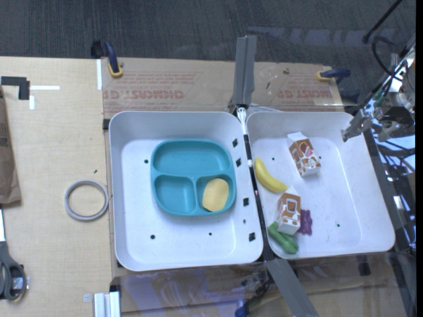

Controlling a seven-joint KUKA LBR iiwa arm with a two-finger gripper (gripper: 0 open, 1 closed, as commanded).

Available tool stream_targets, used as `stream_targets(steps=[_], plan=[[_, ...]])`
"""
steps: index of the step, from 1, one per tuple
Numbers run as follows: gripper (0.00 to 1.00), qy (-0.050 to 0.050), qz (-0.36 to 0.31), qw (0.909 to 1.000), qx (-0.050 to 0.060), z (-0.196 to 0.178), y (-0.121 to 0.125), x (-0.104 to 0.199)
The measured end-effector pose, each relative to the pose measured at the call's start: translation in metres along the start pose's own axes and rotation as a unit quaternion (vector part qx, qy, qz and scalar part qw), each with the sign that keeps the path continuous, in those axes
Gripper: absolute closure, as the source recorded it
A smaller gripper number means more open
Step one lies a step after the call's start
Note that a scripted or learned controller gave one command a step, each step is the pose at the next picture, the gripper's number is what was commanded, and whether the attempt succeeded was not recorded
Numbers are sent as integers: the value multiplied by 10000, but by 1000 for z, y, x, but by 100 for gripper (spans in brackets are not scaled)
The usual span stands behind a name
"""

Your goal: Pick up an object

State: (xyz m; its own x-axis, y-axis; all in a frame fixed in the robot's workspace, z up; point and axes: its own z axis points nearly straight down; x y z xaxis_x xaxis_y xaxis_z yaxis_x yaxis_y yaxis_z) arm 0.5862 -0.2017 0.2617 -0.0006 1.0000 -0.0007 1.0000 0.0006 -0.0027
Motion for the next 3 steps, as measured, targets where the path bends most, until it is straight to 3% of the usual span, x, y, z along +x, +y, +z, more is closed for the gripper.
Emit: stream_targets(steps=[1,2,3], plan=[[0,4,1308,9914,8,121,42,28],[0,1,720,9974,-11,169,43,65],[0,-7,-1047,9945,-20,169,73,45]])
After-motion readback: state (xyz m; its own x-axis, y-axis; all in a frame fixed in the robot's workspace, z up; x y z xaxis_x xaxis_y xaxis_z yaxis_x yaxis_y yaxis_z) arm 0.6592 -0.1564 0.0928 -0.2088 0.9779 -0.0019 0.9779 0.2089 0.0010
